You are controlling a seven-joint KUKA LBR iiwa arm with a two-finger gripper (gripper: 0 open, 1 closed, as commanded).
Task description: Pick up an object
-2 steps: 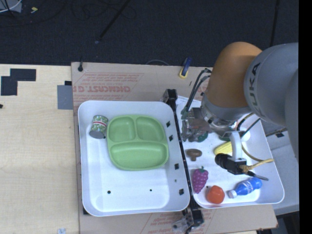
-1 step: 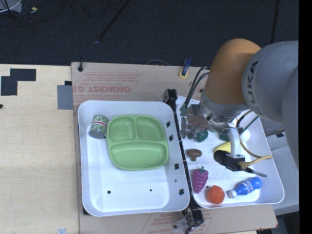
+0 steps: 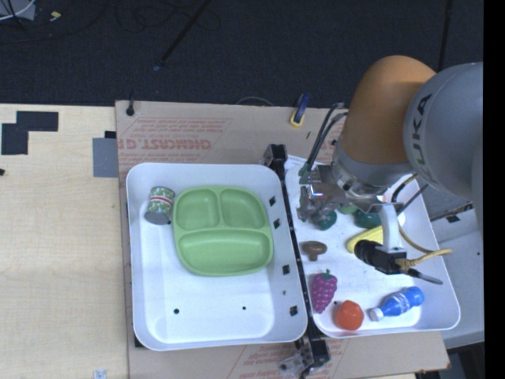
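My gripper (image 3: 314,204) hangs low over the far left part of the right bin (image 3: 442,310), under the grey arm and its orange band. A small dark green object (image 3: 325,220) lies right at the gripper's tip; whether they touch I cannot tell. Close by in the same bin lie a brown mushroom-like piece (image 3: 313,249), a yellow banana (image 3: 368,236) and a teal item (image 3: 365,209) partly hidden by the wrist. Nearer the front lie purple grapes (image 3: 323,289), a red tomato (image 3: 348,315) and a blue bottle (image 3: 399,302).
The left bin (image 3: 205,322) holds a green divided plate (image 3: 222,231) and a small can (image 3: 160,204) lying at its far left corner. A black divider (image 3: 289,235) runs between the two bins. The arm's bulk covers the right bin's far side.
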